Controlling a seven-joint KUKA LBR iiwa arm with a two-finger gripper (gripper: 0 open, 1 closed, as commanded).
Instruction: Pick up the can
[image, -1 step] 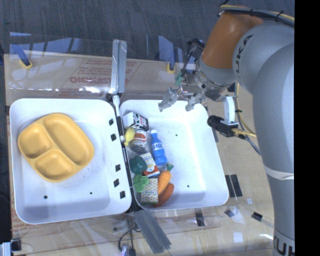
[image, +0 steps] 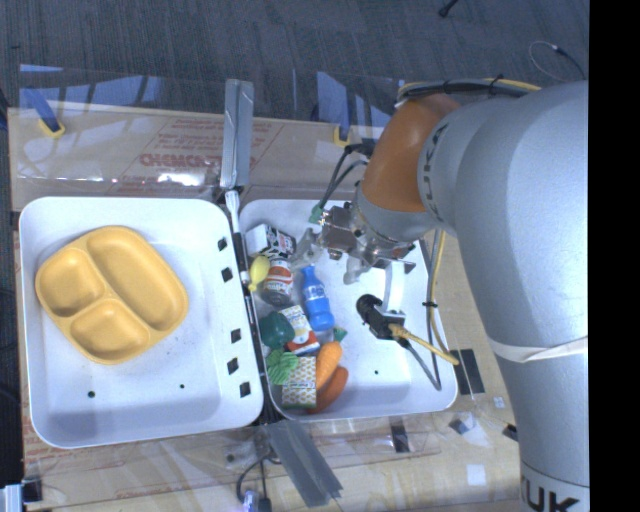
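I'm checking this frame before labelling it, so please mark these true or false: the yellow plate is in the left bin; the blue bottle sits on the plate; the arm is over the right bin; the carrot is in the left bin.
1. The yellow plate lies in the left bin. True.
2. The blue bottle sits on the plate. False: it lies in the right bin, among the clutter.
3. The arm is over the right bin. True.
4. The carrot is in the left bin. False: it is in the right bin.

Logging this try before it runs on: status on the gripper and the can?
Gripper low over right bin, nothing seen held. Can lying near the divider, beside blue bottle. Clutter packed around it.
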